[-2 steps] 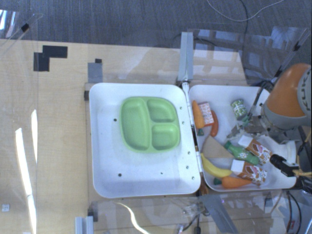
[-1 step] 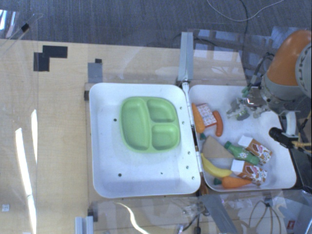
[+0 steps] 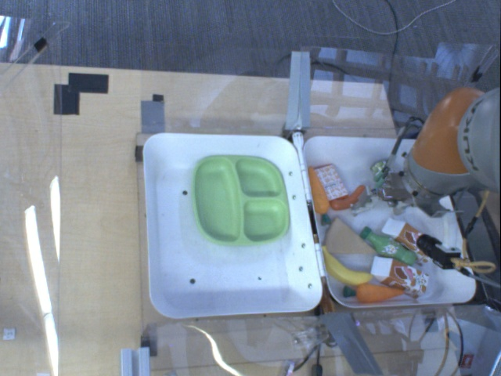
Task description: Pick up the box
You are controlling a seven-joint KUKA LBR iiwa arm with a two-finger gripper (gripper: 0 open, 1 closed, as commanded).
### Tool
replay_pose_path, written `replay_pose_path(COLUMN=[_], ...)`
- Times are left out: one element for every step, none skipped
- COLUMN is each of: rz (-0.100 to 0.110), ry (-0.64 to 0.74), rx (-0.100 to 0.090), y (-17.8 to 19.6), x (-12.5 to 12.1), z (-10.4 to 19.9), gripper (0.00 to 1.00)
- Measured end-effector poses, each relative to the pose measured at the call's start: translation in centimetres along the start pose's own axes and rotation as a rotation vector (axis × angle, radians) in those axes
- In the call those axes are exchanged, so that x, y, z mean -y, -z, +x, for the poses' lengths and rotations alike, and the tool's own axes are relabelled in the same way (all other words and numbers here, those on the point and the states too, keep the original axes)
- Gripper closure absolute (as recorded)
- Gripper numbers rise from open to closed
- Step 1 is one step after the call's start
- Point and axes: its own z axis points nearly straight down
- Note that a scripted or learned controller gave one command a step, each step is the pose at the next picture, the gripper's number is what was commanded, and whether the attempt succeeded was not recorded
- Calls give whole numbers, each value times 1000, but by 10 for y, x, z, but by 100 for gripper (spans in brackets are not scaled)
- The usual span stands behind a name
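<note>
A small white box with a red pattern (image 3: 332, 180) lies flat near the back left corner of the right bin (image 3: 462, 292). My gripper (image 3: 377, 191) hangs low over the middle of that bin, just right of the box and apart from it. An orange carrot (image 3: 349, 200) lies between the two, close to the gripper's tip. Nothing can be seen held.
The left bin (image 3: 164, 288) holds a green divided plate (image 3: 239, 200). In the right bin are a second carrot (image 3: 318, 196), a brown cardboard piece (image 3: 347, 240), a banana (image 3: 344, 269), a green bottle (image 3: 389, 246), a brown and white carton (image 3: 405, 272) and a front carrot (image 3: 377, 293).
</note>
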Motion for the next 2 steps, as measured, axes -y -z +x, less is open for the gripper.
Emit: replay_pose_path(rz=[1, 41], ry=[-110, -234], rx=[2, -1], y=[0, -2], x=[0, -62], z=[11, 29], gripper=[0, 0])
